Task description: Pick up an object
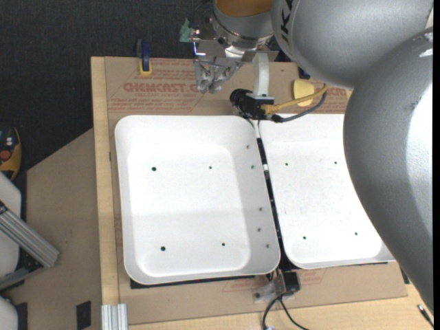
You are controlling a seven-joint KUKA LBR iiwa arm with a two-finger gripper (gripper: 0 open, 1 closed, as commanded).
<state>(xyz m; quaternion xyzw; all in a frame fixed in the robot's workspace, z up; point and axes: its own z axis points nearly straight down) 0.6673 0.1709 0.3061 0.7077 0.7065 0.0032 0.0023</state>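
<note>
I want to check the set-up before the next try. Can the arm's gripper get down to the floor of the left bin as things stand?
Probably yes. The gripper hangs just beyond the far rim of the left bin, and nothing stands between it and the bin floor.

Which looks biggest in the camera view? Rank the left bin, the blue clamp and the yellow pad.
1. left bin
2. yellow pad, partly hidden behind the arm, so unsure
3. blue clamp

Brown cardboard-covered bench (110,205) bearing two bins.
Shallow white plastic left bin (189,198) and matching right bin (320,191) side by side, touching; small blue-and-yellow clamp (144,56) at far edge.
</note>
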